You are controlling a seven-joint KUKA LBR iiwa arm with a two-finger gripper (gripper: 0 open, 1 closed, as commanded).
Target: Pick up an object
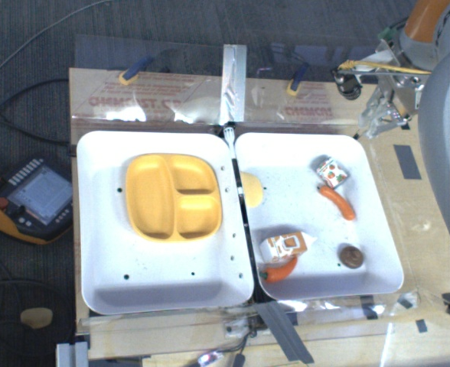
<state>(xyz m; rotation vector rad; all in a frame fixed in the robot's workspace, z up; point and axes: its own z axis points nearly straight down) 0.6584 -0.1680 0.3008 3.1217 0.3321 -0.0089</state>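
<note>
The robot's end effector [379,117] hangs beyond the right white bin's [378,205] far corner; whether it is spread cannot be told. Inside lie an orange sausage-shaped toy [337,202], small printed carton [286,245] and brown disc [352,256].

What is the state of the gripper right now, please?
Gripper: above the right white bin's far corner, holding nothing visible; open or shut cannot be told.

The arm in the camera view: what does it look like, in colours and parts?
The arm is grey and smooth, with an orange band above the wrist. Below it, the end effector is a pale metal frame with thin fingers; a yellow strip and a dark round part sit beside it.
</note>
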